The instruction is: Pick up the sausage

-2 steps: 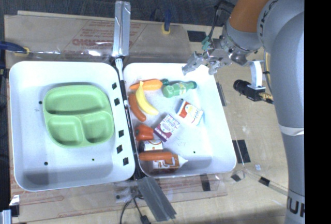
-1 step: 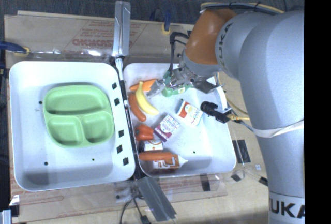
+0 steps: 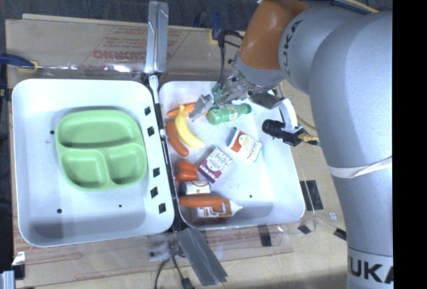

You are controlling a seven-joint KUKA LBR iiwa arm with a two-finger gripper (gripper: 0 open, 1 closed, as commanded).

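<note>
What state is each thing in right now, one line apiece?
tool: low over the right bin's far end, beside the green bottle; grip unclear.
sausage: lying flat by the left wall, ungrasped.
banana: lying against the sausage.
green bottle: on its side.
green tray: flat in the left bin.

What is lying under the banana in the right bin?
Under the banana lies a reddish sausage; its lower end sticks out on the banana's left side. An orange piece shows beside the banana's top. How far the sausage continues beneath is covered.
</note>
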